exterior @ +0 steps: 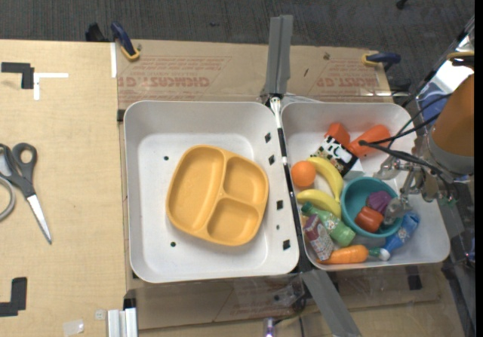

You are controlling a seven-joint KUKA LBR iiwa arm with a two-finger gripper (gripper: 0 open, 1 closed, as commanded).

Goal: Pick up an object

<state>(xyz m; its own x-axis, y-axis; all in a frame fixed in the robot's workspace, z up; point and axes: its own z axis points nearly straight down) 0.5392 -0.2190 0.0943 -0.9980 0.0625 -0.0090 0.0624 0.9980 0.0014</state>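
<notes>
Teal bowl (370, 207) sits right under the jaws (396, 207); their spread is unclear.

yellow tray (217, 194), teal bowl (352, 211)

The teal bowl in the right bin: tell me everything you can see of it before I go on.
The teal bowl looks like glossy plastic, round and deep, standing upright near the right bin's front. Inside lie a red-orange block and a purple piece. A banana rests against its left rim, and a blue tube lies by its right side. The end effector hovers over its right rim.
</notes>
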